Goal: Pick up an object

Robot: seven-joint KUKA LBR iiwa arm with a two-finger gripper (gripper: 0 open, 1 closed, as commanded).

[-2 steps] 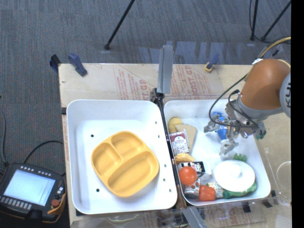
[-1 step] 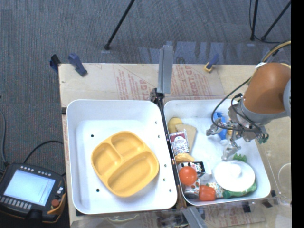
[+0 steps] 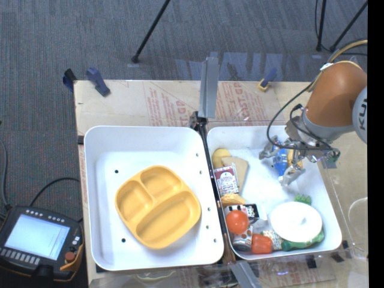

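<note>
Nearest candidate: small blue object (image 3: 280, 161) in the right bin (image 3: 331, 204), at about 1 o'clock from that bin's centre, right under the gripper (image 3: 292, 164). Looks like it sits between the metal fingers, but it's too small and blurred to confirm. Can't tell whether they're closed on it or just straddling it, so I won't call it held.

Handling guess: small, probably light rigid plastic, likely smooth. Take it across the narrow width, centred, moderate squeeze. Off-centre grip could squirt it out.

Other options in the same bin, going outward:
- brown-and-white packet (image 3: 226, 179) at 9 o'clock by the bin's left wall. Flat, flexible, poor pinch target.
- yellow item (image 3: 221, 156) at 10 o'clock, with a tan wedge (image 3: 241, 168) touching it.
- red tomato-like ball (image 3: 237, 221) at 7 o'clock. Round, would roll; grip across the middle.
- red pepper-like piece (image 3: 261, 243) at 6 o'clock, crowded by wrappers.
- white round lid or plate (image 3: 296, 220) at 5 o'clock lying on something green (image 3: 303, 200). Too wide and flat for two fingers.

Left bin (image 3: 96, 161): yellow divided tray (image 3: 158, 205) near centre. Stiff and light, but only grippable at the rim.

Arm comes in from 3 o'clock, orange band above the wrist. Off the bench at 8 o'clock, a teach pendant (image 3: 39, 240) on the floor.
</note>
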